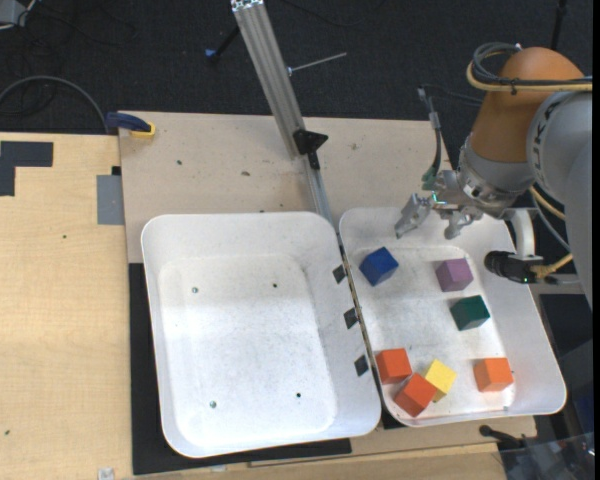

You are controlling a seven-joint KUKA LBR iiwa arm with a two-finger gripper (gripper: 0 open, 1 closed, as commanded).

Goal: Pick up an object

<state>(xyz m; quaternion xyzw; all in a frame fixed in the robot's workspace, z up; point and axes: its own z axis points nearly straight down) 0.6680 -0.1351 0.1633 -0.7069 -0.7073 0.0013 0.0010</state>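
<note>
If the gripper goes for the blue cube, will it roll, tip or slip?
The blue cube has flat faces and looks rigid, so it should slide rather than roll. It sits apart from the other blocks, so the gripper likely has room. Its smooth sides might slip if gripped off-centre.

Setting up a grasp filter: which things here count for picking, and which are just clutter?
For the job: gripper; blue cube; purple cube; green cube; yellow cube; three orange cubes.
Lying about: left bin; aluminium rail; blue clamp.
</note>
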